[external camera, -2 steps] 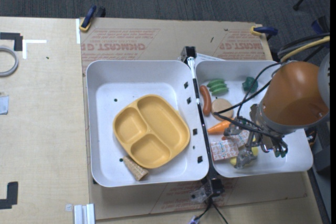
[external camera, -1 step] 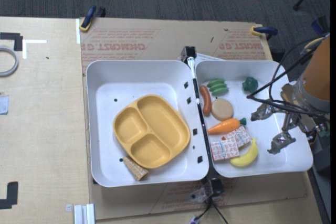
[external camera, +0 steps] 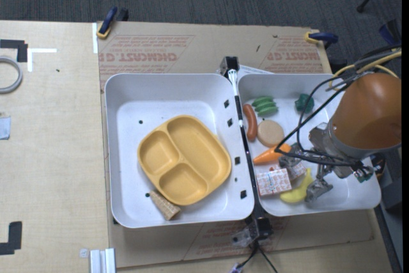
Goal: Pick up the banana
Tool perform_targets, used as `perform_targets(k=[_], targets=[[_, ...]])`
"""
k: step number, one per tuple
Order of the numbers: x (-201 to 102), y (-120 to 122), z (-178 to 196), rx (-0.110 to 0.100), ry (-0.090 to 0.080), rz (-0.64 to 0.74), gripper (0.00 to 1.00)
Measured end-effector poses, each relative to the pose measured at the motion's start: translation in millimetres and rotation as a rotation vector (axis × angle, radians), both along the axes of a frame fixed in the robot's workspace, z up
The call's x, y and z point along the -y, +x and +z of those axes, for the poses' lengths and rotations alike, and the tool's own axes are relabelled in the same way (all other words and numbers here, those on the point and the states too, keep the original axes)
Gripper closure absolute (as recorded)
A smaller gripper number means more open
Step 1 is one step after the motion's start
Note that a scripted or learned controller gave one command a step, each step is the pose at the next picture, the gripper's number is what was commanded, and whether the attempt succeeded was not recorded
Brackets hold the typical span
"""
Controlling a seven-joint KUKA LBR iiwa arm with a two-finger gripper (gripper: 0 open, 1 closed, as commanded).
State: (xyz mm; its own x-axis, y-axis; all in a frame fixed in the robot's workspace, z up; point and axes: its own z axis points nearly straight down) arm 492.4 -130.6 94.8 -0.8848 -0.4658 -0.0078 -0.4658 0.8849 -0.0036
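Note:
The banana [external camera: 295,194] is small and yellow and lies near the front wall of the right bin [external camera: 358,201], its far end curving up under the arm. My gripper [external camera: 313,183] hangs low right over that end of the banana, below the grey wrist and the orange band [external camera: 370,113]. The wrist hides much of the gripper, and whether it touches the banana is unclear.
Beside the banana lie a small carton [external camera: 275,181] and a carrot [external camera: 271,155]. Further back are a beige disc [external camera: 270,133], a red sausage [external camera: 249,121], green beans [external camera: 264,105] and a teal piece [external camera: 303,101]. The left bin [external camera: 128,99] holds a yellow divided plate [external camera: 185,160] and a brown slice [external camera: 165,204].

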Motion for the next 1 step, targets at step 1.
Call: perform_targets(k=[1], targets=[[-11.9,1.8,0.6,0.005,-0.005,0.315,0.0]])
